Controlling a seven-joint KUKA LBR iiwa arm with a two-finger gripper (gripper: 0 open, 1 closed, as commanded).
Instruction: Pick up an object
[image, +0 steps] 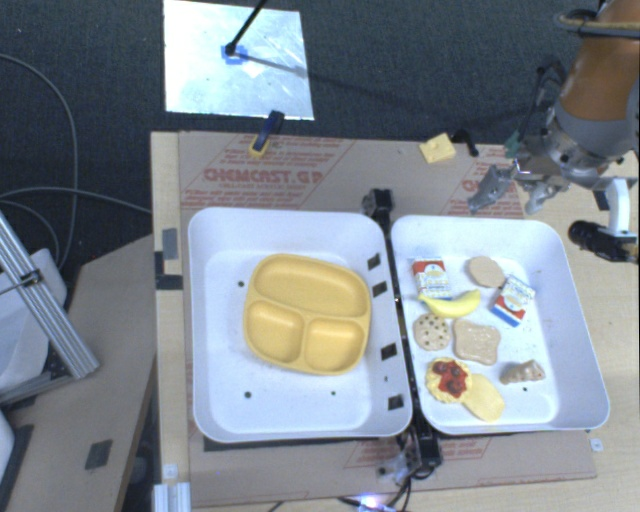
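On the left we see a white bin (215, 300). Inside it sits a yellow tray (305, 312) with three sections. It lies flat in the middle of the bin, and we see nothing in its sections.

Just beside it on the right is the second white bin (570, 330). The two bins touch along the middle, where small black clips hold them. This bin holds many toy foods. Near its top left is a small red and white carton (429, 275). Just below it lies a yellow banana (450, 303), touching the carton. Below the banana is a round cookie (431, 331) with dark dots. At the bottom is a little pizza (447, 379) with red topping, and a pale yellow chip (486, 399) touches it on the right. Next to the cookie is a slice of toast (477, 342). Up near the top is a round tan patty (487, 271). To its right is a red, white and blue packet (513, 299), a bit tilted. Low on the right is a small brown lump (522, 373); we cannot tell what food it is.

The gripper (512, 188) hangs above the bench just past the top edge of the right bin, not over the toys. Its two fingers look spread apart, and nothing is between them. No toy is picked up yet; they all lie in the bin.

A yellow block (437, 149) lies on the bench behind the bins.
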